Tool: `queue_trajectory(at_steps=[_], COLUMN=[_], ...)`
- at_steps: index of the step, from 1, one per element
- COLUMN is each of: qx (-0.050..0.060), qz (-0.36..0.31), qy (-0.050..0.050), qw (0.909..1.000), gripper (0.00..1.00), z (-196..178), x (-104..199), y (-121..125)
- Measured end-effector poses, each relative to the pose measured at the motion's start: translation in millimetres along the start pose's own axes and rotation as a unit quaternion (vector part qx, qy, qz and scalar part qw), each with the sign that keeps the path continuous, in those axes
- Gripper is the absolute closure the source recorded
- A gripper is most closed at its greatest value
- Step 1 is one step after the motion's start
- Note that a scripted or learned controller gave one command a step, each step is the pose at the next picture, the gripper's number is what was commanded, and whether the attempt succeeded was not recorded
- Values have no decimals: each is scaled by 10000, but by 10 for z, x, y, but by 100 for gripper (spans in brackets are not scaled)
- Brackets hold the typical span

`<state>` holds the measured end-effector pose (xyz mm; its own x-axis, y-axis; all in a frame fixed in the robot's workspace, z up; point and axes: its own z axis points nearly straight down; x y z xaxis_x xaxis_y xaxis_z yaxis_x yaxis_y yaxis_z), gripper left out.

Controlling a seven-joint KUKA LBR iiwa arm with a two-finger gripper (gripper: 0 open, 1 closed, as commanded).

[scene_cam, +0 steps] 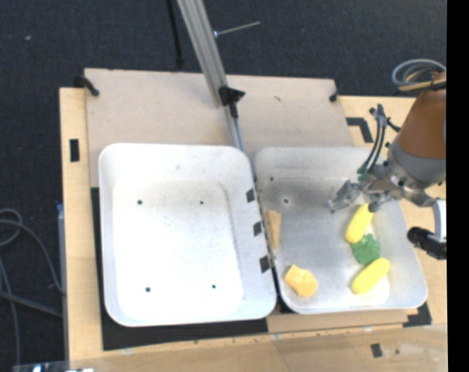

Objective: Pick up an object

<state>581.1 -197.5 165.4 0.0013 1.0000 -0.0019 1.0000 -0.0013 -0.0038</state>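
Yellow and oblong, a soft-looking plastic piece (359, 224) lies tilted in the right-hand shallow white bin (312, 169), toward its far right side. Just below it, touching or nearly so, sits a small crumpled green object (367, 249), and below that lies a second yellow oblong piece (370, 275) near the bin's front right corner. An orange-yellow lump (301, 280) rests well apart at the front left of the same bin, with a thin tan strip (274, 229) along the left wall. The end effector (358, 194) hangs over the bin just above the first yellow piece; whether it is clenched or released I cannot tell. The left white bin (180, 231) sits beside it on the tan table (296, 95).
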Motion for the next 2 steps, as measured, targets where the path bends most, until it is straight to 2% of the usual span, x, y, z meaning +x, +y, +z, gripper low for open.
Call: queue_trajectory(at_steps=[1,2], qx=[-38,-112], qz=[2,-1], qy=[-12,-21], qw=[10000,9999], gripper=[0,0], z=[396,564], x=[-43,-56], y=[15,79])
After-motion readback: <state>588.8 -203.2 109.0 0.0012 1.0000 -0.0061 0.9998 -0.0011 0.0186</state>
